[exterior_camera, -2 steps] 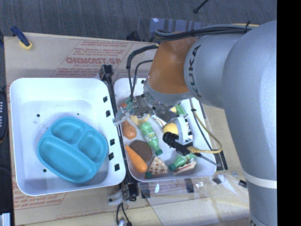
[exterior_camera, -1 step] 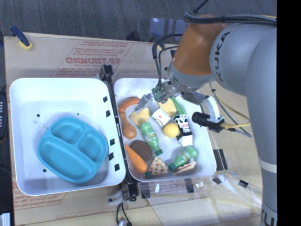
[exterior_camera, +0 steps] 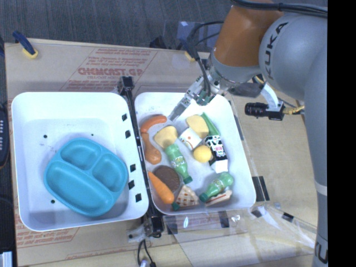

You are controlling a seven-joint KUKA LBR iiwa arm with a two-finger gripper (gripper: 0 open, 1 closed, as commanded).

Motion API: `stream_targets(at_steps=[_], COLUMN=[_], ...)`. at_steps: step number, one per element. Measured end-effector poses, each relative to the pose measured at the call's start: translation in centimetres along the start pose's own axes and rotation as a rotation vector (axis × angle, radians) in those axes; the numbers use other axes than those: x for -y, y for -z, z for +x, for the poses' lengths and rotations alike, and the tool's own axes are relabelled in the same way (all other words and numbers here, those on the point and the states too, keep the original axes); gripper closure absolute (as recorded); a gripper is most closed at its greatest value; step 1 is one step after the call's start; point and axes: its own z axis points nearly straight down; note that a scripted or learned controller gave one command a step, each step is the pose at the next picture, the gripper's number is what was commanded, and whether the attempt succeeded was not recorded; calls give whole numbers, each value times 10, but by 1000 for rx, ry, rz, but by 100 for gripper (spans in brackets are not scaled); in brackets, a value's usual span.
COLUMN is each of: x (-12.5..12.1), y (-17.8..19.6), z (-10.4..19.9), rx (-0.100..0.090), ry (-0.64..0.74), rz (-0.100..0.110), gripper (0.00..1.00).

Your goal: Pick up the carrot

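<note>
Below, carrot lies at near-left corner of right bin, touching brown round patty, pizza slice just beside. Two green bottles and lemon further into same bin. Sausage near far-left corner of right bin. Gripper poised over far edge of right bin, well apart from carrot; fingers close together, nothing between them. Blue divided tray in left bin.

camera view — fixed overhead | slanted down | both bins framed
</note>
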Motion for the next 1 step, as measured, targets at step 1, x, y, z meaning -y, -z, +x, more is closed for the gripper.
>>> stream_targets(at_steps=[1], x=[0], y=[-144], z=[-4], rx=[-9], ry=[-2], rz=[6], gripper=[0])
